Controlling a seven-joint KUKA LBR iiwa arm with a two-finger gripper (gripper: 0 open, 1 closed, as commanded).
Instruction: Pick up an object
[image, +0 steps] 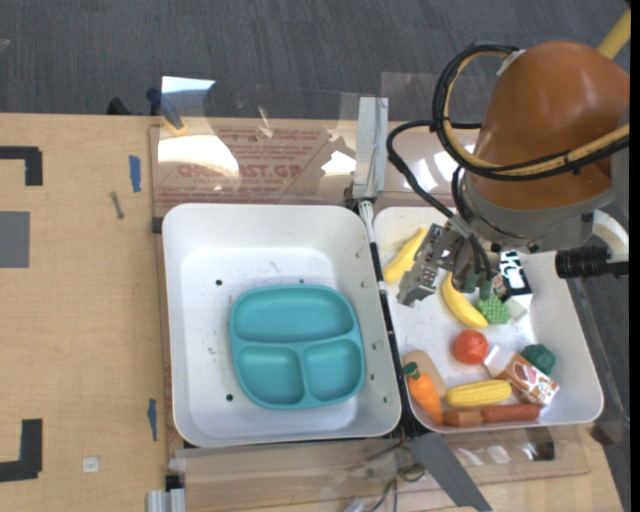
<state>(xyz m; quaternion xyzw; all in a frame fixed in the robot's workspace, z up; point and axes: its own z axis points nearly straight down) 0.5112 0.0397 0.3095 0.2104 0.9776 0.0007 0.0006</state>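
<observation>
My gripper (441, 279) hangs over the upper left part of the right bin (585, 345), below the orange band of the arm. It is open, and I see only bin floor between its fingers (418, 277). A yellow banana (462, 304) lies just below the fingertips, and a second yellow piece (403, 255) lies just to their left. Further down are a red tomato (470, 347), a carrot (424, 391), a corn cob (478, 393) and a red sausage (495, 414). The arm hides the bin's top right part.
The left bin (195, 300) holds a teal divided plate (296, 344). A green broccoli (495, 311), a black and white item (514, 272), a small carton (530, 380) and a dark green piece (540, 357) crowd the right bin's right side. The two bins share a ridge (378, 290).
</observation>
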